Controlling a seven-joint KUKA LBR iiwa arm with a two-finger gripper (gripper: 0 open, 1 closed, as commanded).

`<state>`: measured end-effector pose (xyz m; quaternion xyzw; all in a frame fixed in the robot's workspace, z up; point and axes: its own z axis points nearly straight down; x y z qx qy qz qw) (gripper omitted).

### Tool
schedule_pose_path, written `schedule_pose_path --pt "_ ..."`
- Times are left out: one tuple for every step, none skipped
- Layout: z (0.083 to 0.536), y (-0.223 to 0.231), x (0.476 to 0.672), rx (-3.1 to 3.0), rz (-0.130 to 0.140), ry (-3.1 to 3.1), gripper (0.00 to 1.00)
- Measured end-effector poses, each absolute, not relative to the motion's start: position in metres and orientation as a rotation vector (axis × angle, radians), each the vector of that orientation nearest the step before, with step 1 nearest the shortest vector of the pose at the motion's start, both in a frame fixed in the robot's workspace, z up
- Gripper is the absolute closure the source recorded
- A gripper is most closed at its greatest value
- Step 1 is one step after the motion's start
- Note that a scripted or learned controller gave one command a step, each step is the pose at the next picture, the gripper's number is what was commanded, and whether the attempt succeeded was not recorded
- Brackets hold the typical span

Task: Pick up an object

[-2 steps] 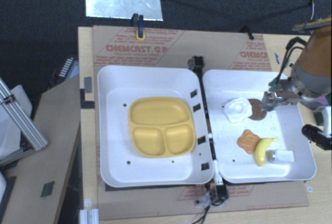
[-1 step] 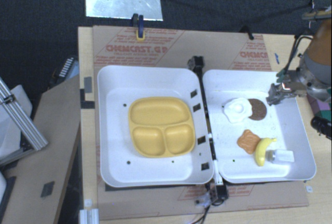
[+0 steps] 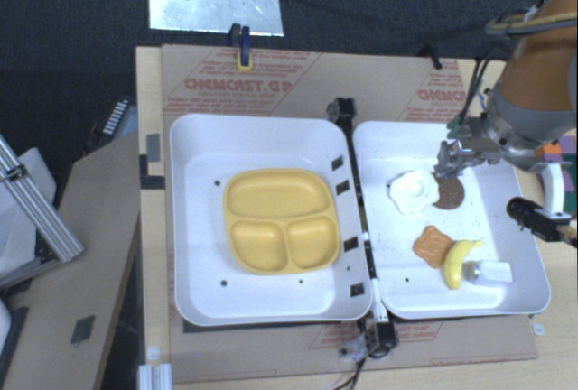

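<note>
My end effector hung low over the far part of the right bin, just above a brown round piece and right beside a white fried egg toy, which lay to the left of that piece. I could not tell from the view how the end effector was set, and I saw nothing gripped in it. Nearer in the same bin lay an orange piece, a banana touching its right side, and a small white bottle against the banana. The left bin held a yellow divided tray in its middle. Both bins sat side by side on the bench.
</note>
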<state>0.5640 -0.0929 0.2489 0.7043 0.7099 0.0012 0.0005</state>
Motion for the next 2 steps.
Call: schedule_pose_path --pt "0.239 -0.047 0.574 2.212 0.003 2.231 1.0" --pt "0.228 0.009 0.593 2.211 0.004 2.233 1.0"
